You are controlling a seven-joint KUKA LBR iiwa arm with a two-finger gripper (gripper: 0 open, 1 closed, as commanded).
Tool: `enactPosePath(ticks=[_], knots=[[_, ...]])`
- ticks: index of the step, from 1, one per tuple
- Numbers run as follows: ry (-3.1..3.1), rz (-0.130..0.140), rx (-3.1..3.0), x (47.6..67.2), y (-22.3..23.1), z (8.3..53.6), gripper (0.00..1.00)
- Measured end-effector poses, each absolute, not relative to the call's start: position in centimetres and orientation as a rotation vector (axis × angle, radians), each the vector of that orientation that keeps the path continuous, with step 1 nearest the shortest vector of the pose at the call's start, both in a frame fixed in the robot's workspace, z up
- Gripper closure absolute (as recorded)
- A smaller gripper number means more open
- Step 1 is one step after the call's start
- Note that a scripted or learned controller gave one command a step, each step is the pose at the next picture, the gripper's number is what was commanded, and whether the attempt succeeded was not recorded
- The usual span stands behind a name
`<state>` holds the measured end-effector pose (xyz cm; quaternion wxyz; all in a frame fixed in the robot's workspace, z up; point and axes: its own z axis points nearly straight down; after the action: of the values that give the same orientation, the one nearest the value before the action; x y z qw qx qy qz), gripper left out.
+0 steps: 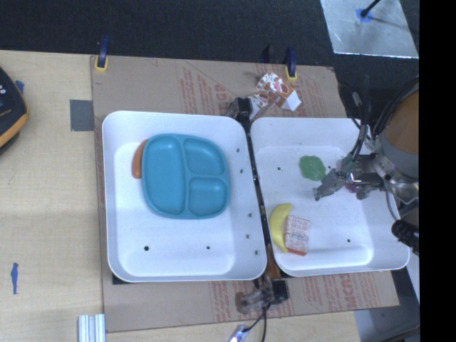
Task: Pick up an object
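Observation:
In the right bin (356, 261) lie a small green piece (311, 167), a yellow banana-like piece (278, 224) and a white and red packet (297, 234) leaning on it. My gripper (331, 184) reaches in from the right, low over the bin, just right of and below the green piece. Nothing shows between its fingers. The left bin (178, 262) holds a blue divided plate (187, 176) with an orange object (136, 160) tucked under its left edge.
A crumpled red and white wrapper (274, 92) lies on the cardboard behind the bins. Clamps (102, 53) hold the cardboard at the back. A black and yellow device (8, 109) sits at the far left of the bench.

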<state>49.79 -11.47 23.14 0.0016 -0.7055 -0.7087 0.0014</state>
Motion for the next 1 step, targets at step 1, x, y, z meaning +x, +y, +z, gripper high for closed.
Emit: enactPosePath(ticks=[1], knots=[[-2.226, 0.006, -2.214, 54.60, -12.50, 9.11, 0.00]])
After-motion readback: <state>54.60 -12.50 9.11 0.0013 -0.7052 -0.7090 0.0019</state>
